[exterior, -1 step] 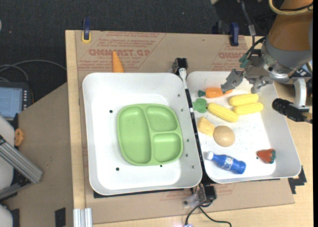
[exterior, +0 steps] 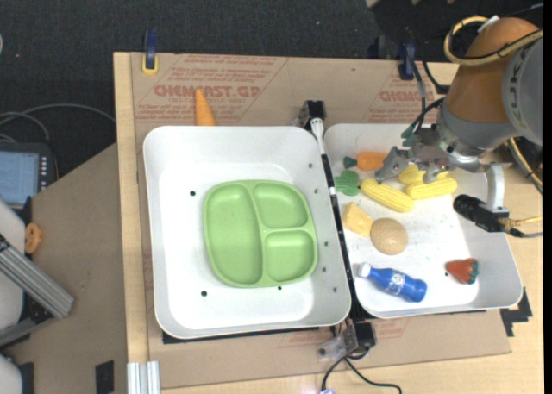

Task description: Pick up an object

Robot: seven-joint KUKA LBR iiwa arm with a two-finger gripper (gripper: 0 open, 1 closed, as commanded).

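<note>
The right bin (exterior: 496, 297) holds several toy foods. Two yellow corn cobs lie at its back, one (exterior: 386, 195) slanting to the left and one (exterior: 431, 185) to the right. My gripper (exterior: 415, 168) hangs low over them, open, its fingers spread either side of the right cob's upper end. Nothing is gripped between them. Close by are an orange piece (exterior: 371, 160), a green piece (exterior: 347, 183), a yellow wedge (exterior: 358, 218), a tan round lump (exterior: 389, 235), a blue bottle (exterior: 395, 283) and a red piece (exterior: 463, 271).
The left bin (exterior: 164, 159) carries a green divided plate (exterior: 259, 233). An orange carrot (exterior: 203, 109) lies on the bench behind that bin. The arm's orange band (exterior: 483, 73) rises at the back right.
</note>
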